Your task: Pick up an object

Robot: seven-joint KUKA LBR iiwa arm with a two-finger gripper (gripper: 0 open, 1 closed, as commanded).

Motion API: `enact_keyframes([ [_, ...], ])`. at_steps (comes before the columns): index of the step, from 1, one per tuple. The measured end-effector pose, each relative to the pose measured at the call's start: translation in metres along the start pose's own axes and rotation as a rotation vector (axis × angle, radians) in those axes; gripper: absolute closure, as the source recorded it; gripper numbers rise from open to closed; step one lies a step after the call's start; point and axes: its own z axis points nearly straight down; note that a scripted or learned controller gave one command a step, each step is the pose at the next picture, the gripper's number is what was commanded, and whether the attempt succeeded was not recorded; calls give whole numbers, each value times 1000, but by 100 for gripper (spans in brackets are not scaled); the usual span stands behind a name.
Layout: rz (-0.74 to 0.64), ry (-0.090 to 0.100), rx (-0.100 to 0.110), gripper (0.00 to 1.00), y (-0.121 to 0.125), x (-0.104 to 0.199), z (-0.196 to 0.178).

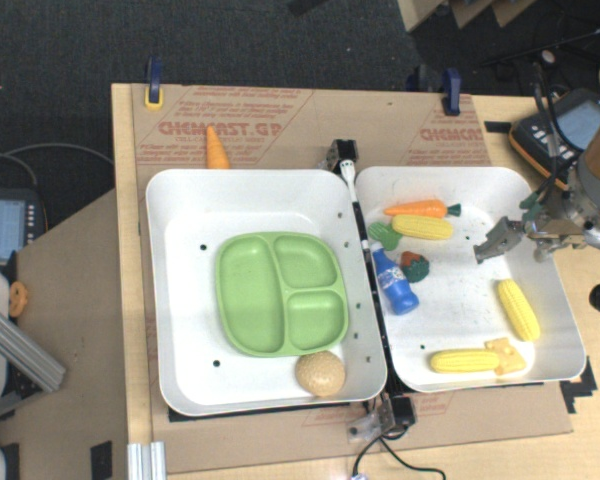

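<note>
**Gripper hangs over the right bin, nothing between its fingers**

The gripper [510,240] sits above the right bin [480,182], near that bin's far right side. Its two dark fingers look spread apart, and nothing lies between them. Just below the gripper, toward the near edge, lies a corn cob [518,309]. Farther toward the near edge, a second corn cob [464,362] rests beside a small yellow block [506,354], touching it. To the gripper's left lie a carrot [418,209] and, just beside it, a third corn cob [422,228]. A blue bottle [393,282] lies lower left of the gripper, against the bin's left wall, with a small red and green piece [413,264] next to it. Well to the left, in the left bin [180,208], sit a green divided plate [280,293] and a tan ball [321,373]. An orange cone [216,149] stands on the table [280,118] beyond that bin.
</note>
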Motion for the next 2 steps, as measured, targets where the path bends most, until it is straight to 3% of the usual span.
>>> enact_keyframes([
  [1, 7, 2, 11, 0, -34, -61, 133],
  [2, -6, -1, -4, 0, 32, -14, 162],
])
